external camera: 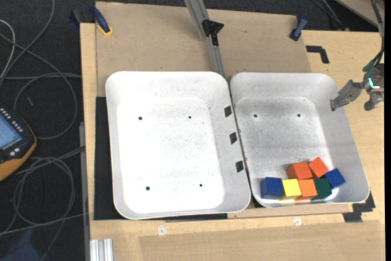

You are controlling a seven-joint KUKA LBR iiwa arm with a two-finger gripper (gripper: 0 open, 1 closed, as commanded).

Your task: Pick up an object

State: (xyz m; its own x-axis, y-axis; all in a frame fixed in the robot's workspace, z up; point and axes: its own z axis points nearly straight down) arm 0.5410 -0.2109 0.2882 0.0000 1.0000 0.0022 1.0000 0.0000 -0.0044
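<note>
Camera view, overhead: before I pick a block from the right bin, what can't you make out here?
- End effector at the camera view's right edge: arm cut off by the frame; finger spacing too small to judge.
- Cluster of small coloured cubes in the right shallow white bin: packed tightly, so the count and gaps between them are unclear.
- Green cube: mostly hidden behind neighbours.

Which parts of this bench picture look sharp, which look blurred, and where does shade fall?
In the camera view, the blocks look fairly sharp; the gripper at the right edge is blurred; light is even, with soft grey shade inside the right bin.
</note>
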